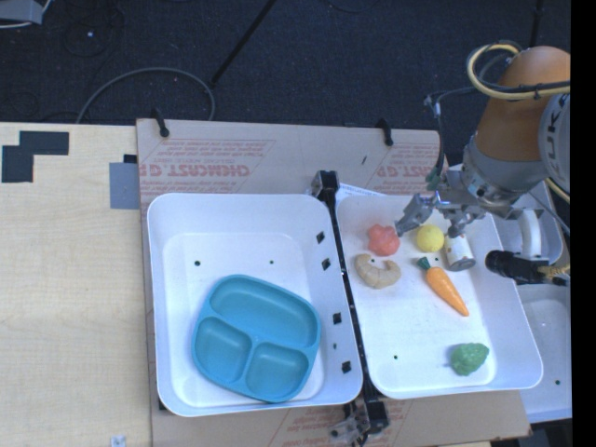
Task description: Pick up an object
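Nearest the camera, the left bin (168, 250) held a blue divided plate (256, 336), three compartments, lying flat toward the bin's front, slightly rotated. A black divider strip (340, 287) ran between the two bins.

The right bin (507, 361) held the small items. Closest to the front edge sat a green lumpy object (469, 358), looked like a toy broccoli or lettuce piece, well apart from the rest. Further back, an orange toy carrot (446, 290) with a green top lay diagonal, tip pointing toward the front right. To its left, a tan curled piece (377, 271), shape unclear, maybe a pastry or cashew toy. Just behind that, a red-pink rounded object (383, 239), near touching the tan one. A yellow ball-like object (429, 239) sat to the right of the red one, just behind the carrot's green top.

The gripper (438, 237) hung over the back of the right bin, straddling the yellow object. Jaws were spread apart: one finger slanted down to the left near the red item, the other came down on the right just beside the carrot top. The yellow object sat between the fingers, but contact could not be confirmed, so no grip claimed.

The arm (521, 110) reached in from the right, orange band above the grey wrist, with a yellow cable looped at the top. Behind the bins lay cardboard (242, 161) and dark carpet.
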Robot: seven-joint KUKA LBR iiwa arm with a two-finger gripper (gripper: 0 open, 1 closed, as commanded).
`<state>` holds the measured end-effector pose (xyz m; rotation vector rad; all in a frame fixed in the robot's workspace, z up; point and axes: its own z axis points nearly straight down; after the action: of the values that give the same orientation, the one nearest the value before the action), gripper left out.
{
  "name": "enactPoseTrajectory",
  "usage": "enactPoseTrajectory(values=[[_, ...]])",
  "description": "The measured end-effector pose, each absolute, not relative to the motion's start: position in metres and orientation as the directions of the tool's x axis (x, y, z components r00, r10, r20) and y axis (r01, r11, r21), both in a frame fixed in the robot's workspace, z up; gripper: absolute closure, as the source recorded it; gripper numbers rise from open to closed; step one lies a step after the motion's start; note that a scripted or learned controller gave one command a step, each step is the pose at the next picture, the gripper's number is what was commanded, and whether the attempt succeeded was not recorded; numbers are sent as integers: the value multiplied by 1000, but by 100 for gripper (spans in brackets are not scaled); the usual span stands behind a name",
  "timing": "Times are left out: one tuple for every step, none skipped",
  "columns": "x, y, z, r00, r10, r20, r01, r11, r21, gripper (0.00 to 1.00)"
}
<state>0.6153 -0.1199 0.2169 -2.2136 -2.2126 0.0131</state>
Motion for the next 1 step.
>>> enactPoseTrajectory(values=[[618, -120, 223, -1, 1000, 1, 1000, 1, -3, 0]])
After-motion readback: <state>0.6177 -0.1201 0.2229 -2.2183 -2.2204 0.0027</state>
